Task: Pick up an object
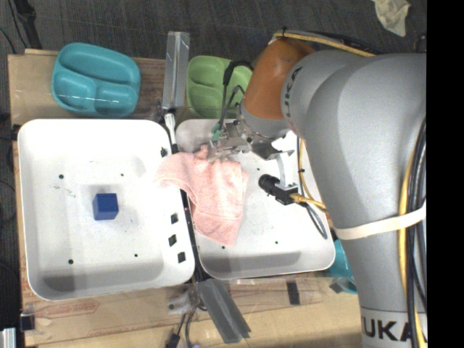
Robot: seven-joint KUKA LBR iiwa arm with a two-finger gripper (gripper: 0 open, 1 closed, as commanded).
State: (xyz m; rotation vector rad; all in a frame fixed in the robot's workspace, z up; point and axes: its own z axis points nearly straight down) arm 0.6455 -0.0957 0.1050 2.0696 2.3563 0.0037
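Pink cloth (212, 194) hung at frame center, draped over the divider between the two bins, most of it in the right bin (290, 256). Its top edge was bunched up at the gripper (226, 141), which was pinching the cloth just above the bin's upper left corner. Blue cube (106, 206) sat in the left bin (43, 165), well apart. Teal tray (96, 78) and green tray (206, 82) lay on the surface (18, 67) above the bins.
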